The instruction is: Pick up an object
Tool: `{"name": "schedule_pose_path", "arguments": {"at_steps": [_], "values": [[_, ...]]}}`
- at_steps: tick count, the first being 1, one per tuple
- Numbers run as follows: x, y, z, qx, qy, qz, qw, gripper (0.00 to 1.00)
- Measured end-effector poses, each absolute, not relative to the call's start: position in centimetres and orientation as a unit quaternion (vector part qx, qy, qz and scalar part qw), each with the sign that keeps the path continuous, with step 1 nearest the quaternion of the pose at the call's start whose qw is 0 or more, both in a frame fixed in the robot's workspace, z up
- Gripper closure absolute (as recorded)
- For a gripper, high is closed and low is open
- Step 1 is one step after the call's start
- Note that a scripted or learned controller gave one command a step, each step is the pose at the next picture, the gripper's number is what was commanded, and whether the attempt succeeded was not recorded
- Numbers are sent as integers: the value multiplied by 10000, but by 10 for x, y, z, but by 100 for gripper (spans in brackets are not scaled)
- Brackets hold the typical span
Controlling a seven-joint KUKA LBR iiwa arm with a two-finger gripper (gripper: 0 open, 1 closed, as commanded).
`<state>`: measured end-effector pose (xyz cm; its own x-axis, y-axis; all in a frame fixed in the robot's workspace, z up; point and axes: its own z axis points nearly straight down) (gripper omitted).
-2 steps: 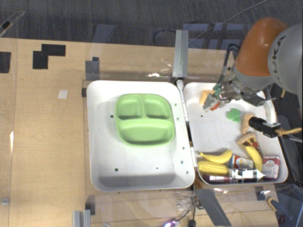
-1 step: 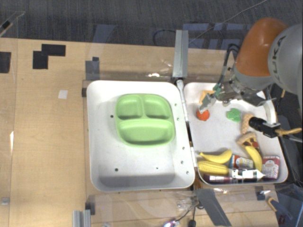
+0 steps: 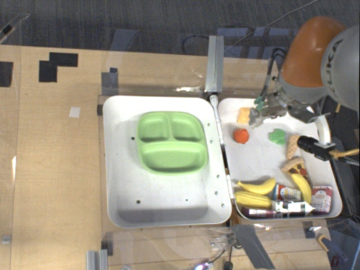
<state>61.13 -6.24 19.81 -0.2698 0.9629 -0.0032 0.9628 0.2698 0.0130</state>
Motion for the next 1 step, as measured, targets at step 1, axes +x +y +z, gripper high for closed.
{"name": "schedule_pose_path", "arguments": {"at_steps": [1], "values": [[611, -62, 198, 6041, 7969, 40, 52, 0]]}}
